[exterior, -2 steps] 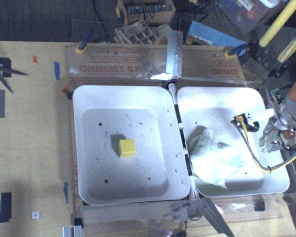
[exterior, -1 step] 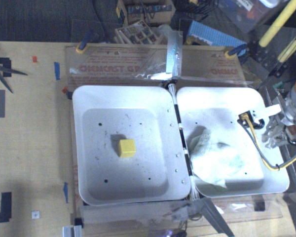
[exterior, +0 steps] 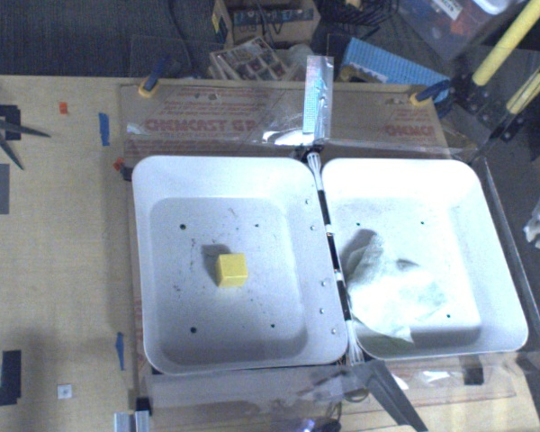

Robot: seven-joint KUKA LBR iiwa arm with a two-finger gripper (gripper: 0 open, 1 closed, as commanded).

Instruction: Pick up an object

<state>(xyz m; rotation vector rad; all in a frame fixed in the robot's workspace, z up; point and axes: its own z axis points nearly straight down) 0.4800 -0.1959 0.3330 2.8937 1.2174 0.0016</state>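
Nearest the camera, the left bin (exterior: 162,349) carries the yellow block (exterior: 232,269) near its floor centre, lying free. Right of the block, the right bin (exterior: 495,331) holds crumpled clear plastic (exterior: 387,286). Gripper state: cannot tell. Judged step: approach not begun; next move requires descent squarely over the block.

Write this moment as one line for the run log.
task: pick up an object | left bin: yellow block lying free | right bin: crumpled pale material

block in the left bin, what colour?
Yellow. The block sits near the middle of the left bin, clearest in the camera view.
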